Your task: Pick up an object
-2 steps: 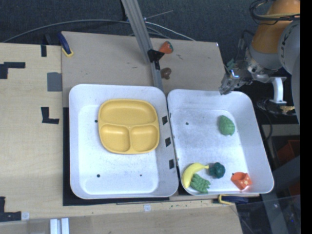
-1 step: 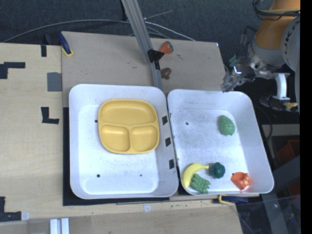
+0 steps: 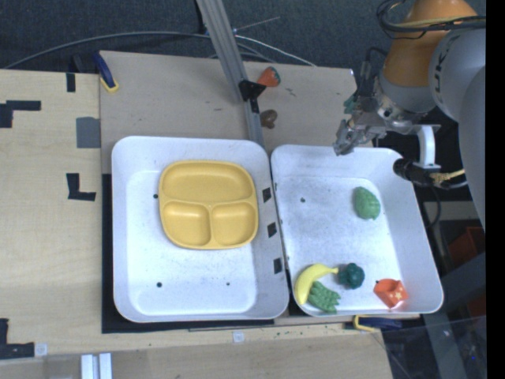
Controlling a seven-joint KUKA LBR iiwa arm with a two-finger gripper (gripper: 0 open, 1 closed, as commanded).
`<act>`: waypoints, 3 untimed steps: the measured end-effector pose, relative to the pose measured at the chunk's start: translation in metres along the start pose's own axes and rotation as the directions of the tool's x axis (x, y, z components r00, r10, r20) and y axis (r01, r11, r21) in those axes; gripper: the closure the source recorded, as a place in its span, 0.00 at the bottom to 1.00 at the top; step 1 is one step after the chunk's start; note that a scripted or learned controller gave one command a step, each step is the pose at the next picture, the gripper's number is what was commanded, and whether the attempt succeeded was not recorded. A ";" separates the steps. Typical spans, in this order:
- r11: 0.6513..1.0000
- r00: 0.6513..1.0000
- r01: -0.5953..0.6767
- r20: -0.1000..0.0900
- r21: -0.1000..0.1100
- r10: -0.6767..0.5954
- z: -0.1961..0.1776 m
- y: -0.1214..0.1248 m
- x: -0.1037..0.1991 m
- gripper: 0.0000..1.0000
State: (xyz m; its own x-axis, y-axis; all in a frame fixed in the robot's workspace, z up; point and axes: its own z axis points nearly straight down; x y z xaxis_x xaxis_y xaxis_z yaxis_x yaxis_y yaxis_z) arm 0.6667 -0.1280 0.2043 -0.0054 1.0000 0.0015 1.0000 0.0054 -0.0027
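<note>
Green and rounded, the small plastic leafy-vegetable toy (image 3: 366,203) lies alone in the right white bin's (image 3: 410,235) upper half, well apart from the yellow banana toy (image 3: 309,278) cluster at the front edge; we judge it light, stiff and rather slippery, best pinched across its narrow middle. The gripper (image 3: 345,144) hovers at that bin's far rim, carrying nothing; whether it is apart or together we cannot tell. We can read no labels or writing.

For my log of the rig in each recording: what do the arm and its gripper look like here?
The arm is grey with a rounded orange band above the wrist, and black cables loop over its top. The gripper is a small, dark metallic assembly. A white bracket with a black cylindrical part sits beside the wrist.
</note>
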 end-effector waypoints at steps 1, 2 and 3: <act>1.000 1.000 0.001 0.000 0.001 -0.001 0.006 -0.014 0.053 1.00; 1.000 1.000 0.001 0.000 0.000 -0.001 0.006 -0.025 0.097 1.00; 1.000 1.000 0.002 0.000 0.001 -0.002 0.003 -0.044 0.155 1.00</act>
State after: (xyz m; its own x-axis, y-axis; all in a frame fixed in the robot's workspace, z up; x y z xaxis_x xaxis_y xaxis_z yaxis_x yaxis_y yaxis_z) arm 0.6220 0.0271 0.2012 -0.0076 1.0000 0.0020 1.0000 0.0076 -0.0034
